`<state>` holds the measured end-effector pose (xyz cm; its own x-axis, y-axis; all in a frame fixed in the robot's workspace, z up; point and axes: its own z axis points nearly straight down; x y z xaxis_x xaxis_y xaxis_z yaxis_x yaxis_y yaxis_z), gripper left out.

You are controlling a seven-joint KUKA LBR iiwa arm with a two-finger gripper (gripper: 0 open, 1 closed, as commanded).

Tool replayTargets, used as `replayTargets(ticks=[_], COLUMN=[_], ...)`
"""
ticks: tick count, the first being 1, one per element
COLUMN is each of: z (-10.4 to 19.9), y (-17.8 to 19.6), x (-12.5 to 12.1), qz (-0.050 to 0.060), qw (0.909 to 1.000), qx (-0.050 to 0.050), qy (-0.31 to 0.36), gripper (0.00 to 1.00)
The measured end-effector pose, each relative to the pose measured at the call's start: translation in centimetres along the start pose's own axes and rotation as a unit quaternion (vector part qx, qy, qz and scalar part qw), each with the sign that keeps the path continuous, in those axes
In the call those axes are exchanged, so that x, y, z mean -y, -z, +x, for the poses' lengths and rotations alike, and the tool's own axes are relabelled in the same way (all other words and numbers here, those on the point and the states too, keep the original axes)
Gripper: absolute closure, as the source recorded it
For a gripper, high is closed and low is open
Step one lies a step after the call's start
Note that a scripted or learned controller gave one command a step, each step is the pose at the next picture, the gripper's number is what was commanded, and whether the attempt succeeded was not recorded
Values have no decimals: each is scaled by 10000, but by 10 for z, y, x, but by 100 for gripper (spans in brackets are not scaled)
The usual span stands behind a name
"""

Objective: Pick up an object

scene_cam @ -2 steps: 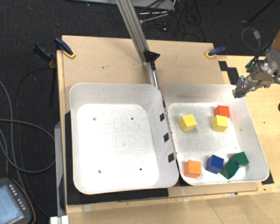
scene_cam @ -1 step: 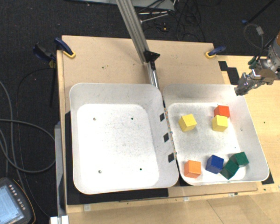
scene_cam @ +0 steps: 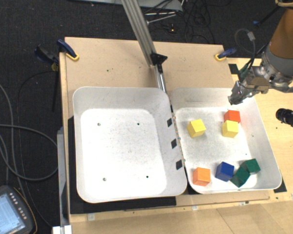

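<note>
The right bin holds several small blocks. A yellow block lies near its middle left. A red-orange block touches a second yellow block just below it. Along the front lie an orange block, a blue block and two dark green blocks. My gripper hangs over the bin's far right part, just above and beyond the red-orange block, with nothing seen held in it.
The left bin sits beside the right one on the wooden bench. A slanted metal pole crosses the back of the bench. Clamps grip the far corners. Cables lie on the dark floor.
</note>
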<state>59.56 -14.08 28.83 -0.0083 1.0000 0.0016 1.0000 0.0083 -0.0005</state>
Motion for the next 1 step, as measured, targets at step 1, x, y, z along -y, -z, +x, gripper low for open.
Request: replayTargets(ticks=[1], z=[52], y=[-20], x=[15], qz=[8], qw=[10000], qx=[-2], qy=[-2], gripper=[100])
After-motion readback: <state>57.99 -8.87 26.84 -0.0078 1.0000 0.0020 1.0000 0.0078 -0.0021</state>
